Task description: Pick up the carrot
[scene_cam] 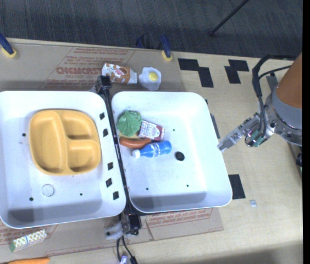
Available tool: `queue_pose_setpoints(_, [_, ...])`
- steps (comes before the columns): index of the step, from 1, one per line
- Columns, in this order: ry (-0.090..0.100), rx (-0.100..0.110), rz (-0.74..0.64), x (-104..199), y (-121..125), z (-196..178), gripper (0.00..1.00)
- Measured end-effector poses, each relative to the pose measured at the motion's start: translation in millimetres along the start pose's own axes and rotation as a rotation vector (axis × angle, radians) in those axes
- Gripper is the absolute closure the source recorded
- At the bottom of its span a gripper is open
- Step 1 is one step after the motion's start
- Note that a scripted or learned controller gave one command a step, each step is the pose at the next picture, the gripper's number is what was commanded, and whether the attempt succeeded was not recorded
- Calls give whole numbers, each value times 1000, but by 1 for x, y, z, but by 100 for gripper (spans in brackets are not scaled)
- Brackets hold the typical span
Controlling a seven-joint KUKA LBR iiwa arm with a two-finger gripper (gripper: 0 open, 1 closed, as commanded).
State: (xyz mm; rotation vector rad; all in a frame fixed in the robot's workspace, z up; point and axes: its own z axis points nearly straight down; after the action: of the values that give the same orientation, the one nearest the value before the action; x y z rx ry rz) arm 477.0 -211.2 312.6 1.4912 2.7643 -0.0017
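Hovering outside the right shallow white bin (212,147) over the counter (265,202), two-finger gripper (233,138) too blurred to tell fingers parted or closed, nothing grasped, slim orange carrot (134,142) untouched in that bin between green leafy toy (128,123) and blue bottle (153,149), whole pick left.

A robotics laboratory bench is shown. Two white bins (12,147) are set on cardboard (83,65) fastened by clamps (4,43). Black markers (196,70) are fixed alongside.
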Motion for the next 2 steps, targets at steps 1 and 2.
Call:
queue_pose_setpoints(1, [-2,-1,-466,0,0,-30,100])
queue_pose_setpoints(2, [1,-1,-699,1,0,137,100])
